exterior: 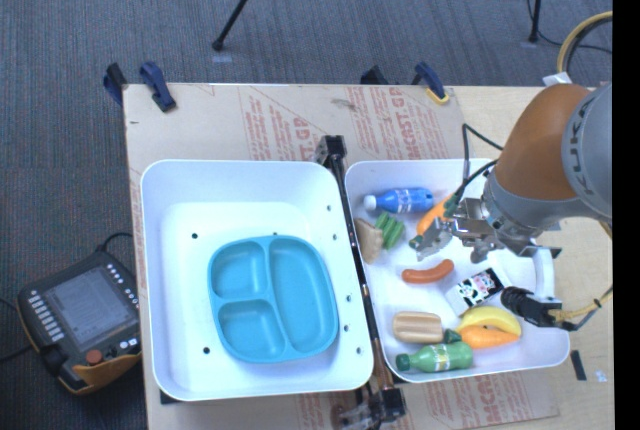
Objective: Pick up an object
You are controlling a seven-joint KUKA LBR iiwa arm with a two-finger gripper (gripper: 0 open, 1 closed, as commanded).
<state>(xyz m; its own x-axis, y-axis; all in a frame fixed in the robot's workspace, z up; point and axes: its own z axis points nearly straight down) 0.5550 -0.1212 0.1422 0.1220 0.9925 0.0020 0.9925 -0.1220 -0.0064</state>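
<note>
The right bin [556,343] holds several toy foods. My gripper [432,236] hangs over its middle, just above a red sausage [428,271]. An orange carrot [434,213] lies right against the gripper's upper side; whether it is gripped is unclear. A blue bottle [405,200] lies behind the gripper and a green vegetable [390,229] to its left, beside a tan piece [370,239]. Toward the front lie a black-and-white carton [478,289], a banana [490,319], an orange fruit [487,337], a bread roll [417,326] and a green bottle [435,358].
The left bin [170,198] holds a blue divided plate [272,298]. A black divider bar [352,248] runs between the bins. Blue clamps [155,83] grip the bench's far edge. A teach pendant [75,318] lies on the floor at left.
</note>
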